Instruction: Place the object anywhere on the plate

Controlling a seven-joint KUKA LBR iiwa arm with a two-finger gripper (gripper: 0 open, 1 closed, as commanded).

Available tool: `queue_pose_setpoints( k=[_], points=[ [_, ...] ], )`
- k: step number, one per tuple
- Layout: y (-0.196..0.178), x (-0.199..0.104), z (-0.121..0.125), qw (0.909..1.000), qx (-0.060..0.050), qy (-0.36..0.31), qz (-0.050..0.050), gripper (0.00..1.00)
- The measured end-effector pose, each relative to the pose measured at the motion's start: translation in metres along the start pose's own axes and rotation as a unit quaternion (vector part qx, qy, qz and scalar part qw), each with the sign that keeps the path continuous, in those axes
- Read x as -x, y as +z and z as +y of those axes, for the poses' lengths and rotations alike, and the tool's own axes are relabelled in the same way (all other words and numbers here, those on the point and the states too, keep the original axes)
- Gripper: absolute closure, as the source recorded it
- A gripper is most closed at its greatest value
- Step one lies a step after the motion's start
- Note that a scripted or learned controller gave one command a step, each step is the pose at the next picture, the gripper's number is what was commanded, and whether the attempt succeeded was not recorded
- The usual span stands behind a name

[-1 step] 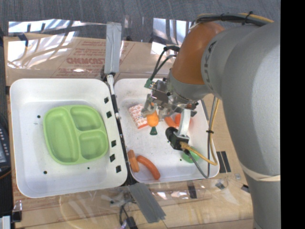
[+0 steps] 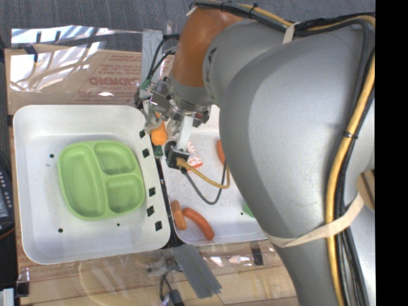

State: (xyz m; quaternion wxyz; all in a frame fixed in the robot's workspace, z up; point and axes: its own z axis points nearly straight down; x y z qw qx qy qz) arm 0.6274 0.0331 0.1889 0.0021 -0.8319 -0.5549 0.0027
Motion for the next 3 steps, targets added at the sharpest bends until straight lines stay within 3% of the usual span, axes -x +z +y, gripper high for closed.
queue_pose_setpoints(
  k=[1, 2, 3],
  points=[
    [-0.001, -0.021, -0.067, 0.9972, -0.001, -0.075, 0.0, 1.0],
    [-0.001, -0.02, -0.067, 0.9972, -0.001, -0.075, 0.0, 0.0],
    [0.064, -0.062, -0.061, 0.9966, -0.001, -0.082, -0.001, 0.0]
  ],
)
